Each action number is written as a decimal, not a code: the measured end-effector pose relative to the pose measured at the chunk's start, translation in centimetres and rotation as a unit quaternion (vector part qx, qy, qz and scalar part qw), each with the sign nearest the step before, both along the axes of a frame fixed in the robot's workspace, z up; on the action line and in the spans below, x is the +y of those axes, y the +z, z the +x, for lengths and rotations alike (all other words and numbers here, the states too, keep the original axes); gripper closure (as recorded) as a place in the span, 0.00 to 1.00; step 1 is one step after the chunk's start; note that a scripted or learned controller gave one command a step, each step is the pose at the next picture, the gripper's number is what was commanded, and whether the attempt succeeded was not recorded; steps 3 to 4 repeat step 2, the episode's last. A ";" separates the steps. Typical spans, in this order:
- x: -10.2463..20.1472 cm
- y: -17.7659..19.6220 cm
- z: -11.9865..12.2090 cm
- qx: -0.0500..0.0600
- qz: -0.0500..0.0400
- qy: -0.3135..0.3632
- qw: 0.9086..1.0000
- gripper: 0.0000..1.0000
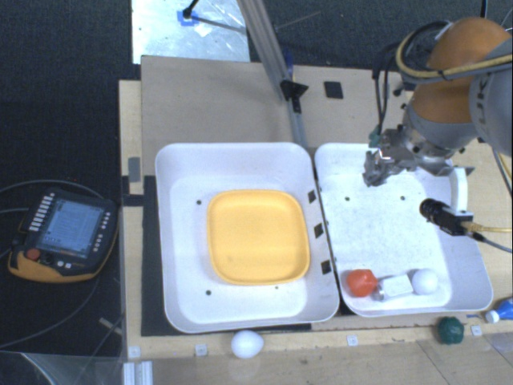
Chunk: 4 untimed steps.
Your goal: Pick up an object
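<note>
You are watching the gripper (377, 169), its state impossible to tell, hovering at the right bin's (401, 223) far end, objects (390, 283) lying at the near edge.

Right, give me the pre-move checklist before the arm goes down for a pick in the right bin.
1. Targets in the right bin: ok; red object, small white block and white ball lie along its near edge.
2. Gripper above that bin: ok, but over its far end, away from them.
3. Anything held: cannot tell.
4. Targets spaced apart: not ok; they lie close together.
5. Left bin contents: yellow plate only, ok.
</note>
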<state>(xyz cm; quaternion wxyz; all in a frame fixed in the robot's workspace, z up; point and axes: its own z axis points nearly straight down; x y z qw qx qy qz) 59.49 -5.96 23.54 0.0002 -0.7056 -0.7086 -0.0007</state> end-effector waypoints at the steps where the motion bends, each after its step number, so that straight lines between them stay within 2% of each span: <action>1: 5.9 0.7 0.5 0.000 0.000 0.001 1.000 1.00; 2: 11.7 -0.4 1.1 0.000 0.000 0.000 1.000 1.00; 4: 11.7 -0.4 1.1 0.000 0.000 0.000 1.000 1.00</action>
